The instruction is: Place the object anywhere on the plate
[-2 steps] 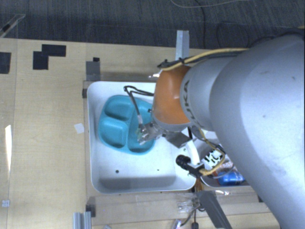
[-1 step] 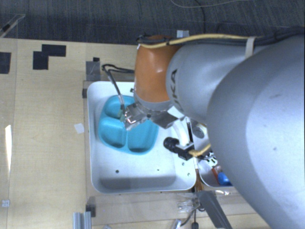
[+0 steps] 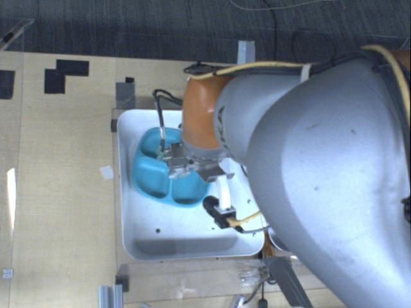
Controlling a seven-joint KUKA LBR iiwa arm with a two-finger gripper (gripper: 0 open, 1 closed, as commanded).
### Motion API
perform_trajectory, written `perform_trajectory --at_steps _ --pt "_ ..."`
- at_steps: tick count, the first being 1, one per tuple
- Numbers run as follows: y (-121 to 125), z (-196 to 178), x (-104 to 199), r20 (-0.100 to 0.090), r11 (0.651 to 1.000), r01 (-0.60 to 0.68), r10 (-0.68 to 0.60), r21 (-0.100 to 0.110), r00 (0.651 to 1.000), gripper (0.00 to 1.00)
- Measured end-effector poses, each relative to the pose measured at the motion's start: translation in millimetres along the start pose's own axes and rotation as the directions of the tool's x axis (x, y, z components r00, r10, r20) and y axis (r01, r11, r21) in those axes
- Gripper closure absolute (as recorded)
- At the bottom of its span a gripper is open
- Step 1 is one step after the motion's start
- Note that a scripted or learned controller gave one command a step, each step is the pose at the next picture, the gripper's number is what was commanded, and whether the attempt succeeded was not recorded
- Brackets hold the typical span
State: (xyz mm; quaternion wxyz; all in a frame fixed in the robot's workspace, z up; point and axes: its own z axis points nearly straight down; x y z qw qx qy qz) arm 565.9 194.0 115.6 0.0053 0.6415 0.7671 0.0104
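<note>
Gripper (image 3: 174,165) down over the blue plate (image 3: 151,172) in the left bin (image 3: 186,246).

Whether the jaws are open or closed cannot be told from this slanted view; the wrist hides them, and no object can be made out between or beside them. The gripper sits over the plate's divided middle, and the plate lies in the upper left part of the white bin. Above it rises the orange band (image 3: 199,117), then the broad grey arm (image 3: 321,172) covering the right side of the bench (image 3: 58,191).

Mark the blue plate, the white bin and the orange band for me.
blue plate (image 3: 149,172): camera view, its left compartment.
white bin (image 3: 186,246): camera view, its near wall.
orange band (image 3: 200,111): camera view, its lit left side.
</note>
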Motion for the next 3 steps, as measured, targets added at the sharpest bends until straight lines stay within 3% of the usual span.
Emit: perform_trajectory --at_steps 1,2,3 --pt "30 -7 -75 -0.001 0.926 0.376 -0.377 0.016 0.926 1.00" --pt "-16 19 -64 0.005 0.938 0.347 -0.347 -0.008 0.938 1.00" --pt "-14 8 -63 0.006 0.937 0.348 -0.348 -0.014 0.937 1.00"
